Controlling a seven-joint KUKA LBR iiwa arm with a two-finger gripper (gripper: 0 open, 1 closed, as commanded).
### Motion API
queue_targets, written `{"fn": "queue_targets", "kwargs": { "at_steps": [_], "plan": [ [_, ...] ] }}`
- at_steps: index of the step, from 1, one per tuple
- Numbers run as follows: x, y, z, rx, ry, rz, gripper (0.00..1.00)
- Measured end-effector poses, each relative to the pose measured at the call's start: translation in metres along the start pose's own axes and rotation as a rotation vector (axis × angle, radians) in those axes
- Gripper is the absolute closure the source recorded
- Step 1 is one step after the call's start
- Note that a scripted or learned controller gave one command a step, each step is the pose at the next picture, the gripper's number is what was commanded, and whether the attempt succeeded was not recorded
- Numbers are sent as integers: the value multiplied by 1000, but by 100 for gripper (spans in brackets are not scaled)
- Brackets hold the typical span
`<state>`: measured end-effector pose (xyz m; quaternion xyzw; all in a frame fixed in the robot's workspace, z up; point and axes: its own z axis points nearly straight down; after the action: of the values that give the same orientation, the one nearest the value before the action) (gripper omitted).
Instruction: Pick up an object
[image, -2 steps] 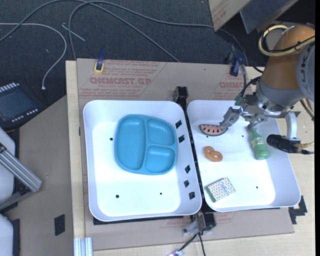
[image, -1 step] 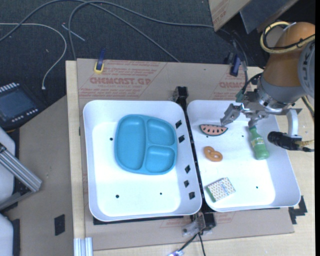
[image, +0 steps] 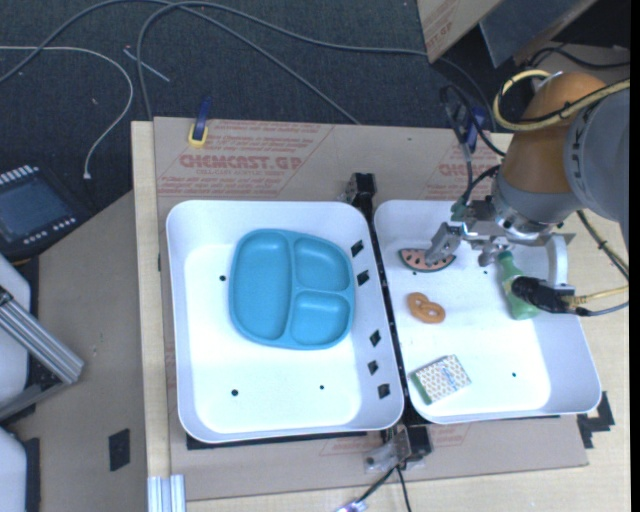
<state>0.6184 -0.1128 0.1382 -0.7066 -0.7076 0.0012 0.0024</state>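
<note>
Nearest lay a patterned sponge (image: 441, 378); beyond it a pretzel (image: 426, 308) and a watermelon slice (image: 427, 260) in the right bin (image: 560, 385). Open and holding nothing, the hand (image: 455, 238) hovered over the slice, which looked flat enough to slip the fingers.

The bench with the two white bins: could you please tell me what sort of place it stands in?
Probably a robotics lab. A grey robot arm reaches over shallow white plastic bins, loose cables trail across dark carpet, and toy items like a small brown pretzel serve as grasp targets.
</note>
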Motion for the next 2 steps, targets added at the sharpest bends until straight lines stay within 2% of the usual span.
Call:
{"fn": "queue_targets", "kwargs": {
  "at_steps": [1,2],
  "plan": [
    [1,0,53,1,0,1,0],
    [1,1,38,-5,0,2,100]
  ]
}}
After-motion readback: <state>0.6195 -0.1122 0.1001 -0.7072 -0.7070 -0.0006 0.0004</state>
